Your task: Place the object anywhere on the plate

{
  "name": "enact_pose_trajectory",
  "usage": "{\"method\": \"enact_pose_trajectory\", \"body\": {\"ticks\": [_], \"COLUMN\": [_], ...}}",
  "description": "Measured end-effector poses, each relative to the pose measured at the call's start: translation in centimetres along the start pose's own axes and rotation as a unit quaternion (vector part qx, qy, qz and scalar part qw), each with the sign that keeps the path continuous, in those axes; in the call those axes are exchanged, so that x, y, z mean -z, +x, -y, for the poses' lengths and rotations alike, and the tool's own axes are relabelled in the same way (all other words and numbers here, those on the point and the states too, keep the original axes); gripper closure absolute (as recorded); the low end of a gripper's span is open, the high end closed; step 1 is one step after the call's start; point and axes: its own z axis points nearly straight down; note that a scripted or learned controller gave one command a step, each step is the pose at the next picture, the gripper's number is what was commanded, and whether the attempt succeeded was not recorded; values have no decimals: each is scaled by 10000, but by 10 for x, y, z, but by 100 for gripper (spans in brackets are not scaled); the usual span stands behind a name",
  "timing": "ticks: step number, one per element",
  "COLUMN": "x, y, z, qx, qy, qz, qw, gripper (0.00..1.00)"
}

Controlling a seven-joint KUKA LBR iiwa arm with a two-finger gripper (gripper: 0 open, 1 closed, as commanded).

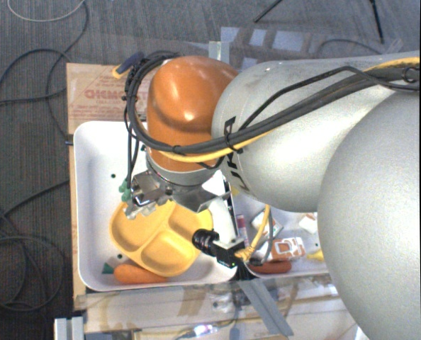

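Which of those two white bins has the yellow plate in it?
The left bin, the one the arm hangs over. The yellow plate lies in it beside a carrot; the right bin holds small packets.

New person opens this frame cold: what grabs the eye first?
The grey arm with its glossy orange band takes up the right and centre of the view, bending down over the left white bin. Below the wrist, a yellow divided plate lies in that bin, with a carrot at its lower edge near the bin's front wall. Black cables trail across the dark floor at left.
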Motion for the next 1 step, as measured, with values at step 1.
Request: {"method": "enact_pose_trajectory", "body": {"ticks": [1], "x": [8], "y": [1], "z": [0], "qx": [6], "qy": [23], "qz": [-4], "qw": [10000], "gripper": [100]}}
